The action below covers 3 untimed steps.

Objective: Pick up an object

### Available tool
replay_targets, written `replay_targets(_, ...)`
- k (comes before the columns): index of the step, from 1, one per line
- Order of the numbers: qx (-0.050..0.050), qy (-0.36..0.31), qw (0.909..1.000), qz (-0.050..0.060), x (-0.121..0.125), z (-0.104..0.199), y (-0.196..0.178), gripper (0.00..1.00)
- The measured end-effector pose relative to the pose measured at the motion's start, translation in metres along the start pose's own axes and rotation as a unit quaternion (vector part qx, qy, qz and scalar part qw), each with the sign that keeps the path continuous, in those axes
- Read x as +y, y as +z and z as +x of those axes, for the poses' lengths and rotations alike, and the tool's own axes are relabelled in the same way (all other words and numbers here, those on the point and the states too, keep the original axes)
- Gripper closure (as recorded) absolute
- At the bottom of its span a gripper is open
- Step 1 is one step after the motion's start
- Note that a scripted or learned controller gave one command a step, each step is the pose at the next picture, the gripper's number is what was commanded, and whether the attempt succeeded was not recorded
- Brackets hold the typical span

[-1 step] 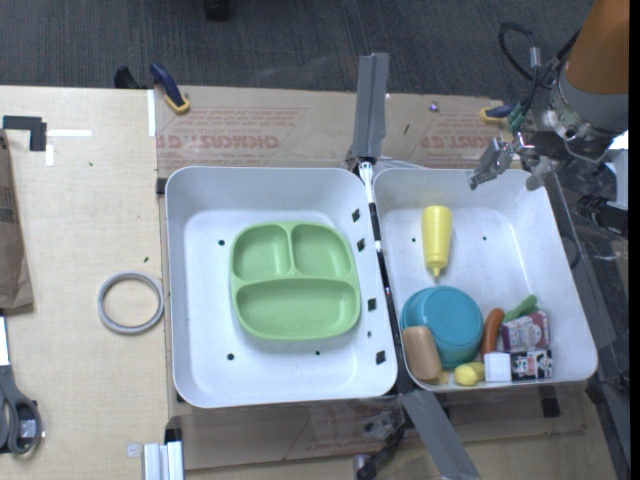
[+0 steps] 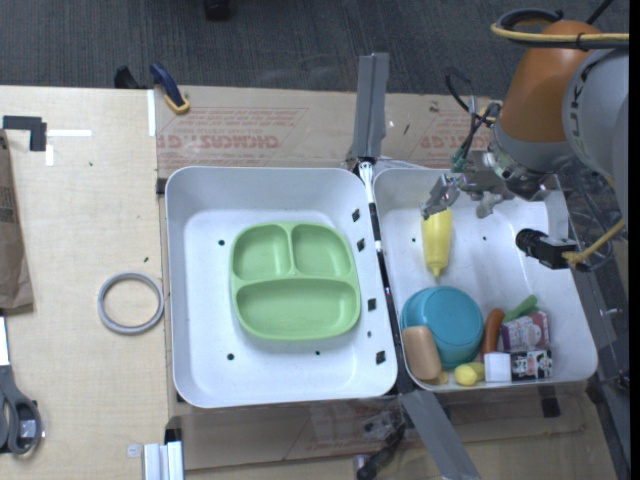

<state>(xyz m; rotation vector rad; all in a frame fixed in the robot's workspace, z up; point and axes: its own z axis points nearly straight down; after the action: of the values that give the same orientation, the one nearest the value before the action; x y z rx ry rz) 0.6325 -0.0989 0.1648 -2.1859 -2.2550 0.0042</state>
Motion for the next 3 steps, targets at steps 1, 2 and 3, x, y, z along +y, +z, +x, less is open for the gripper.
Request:
replay_targets(1, 0.000, -0.056, 0.9984, -0.001, 0.013, -0.007, 0.073, 0.00)
replay_targets(2, 0.000, -0.054, 0.9985, -0.001, 0.013, -0.009, 0.064, 1.00)
replay_targets(3, 0.000, -0.029, 0.9996, -0.002, 0.024, -0.009, 0.073, 1.00)
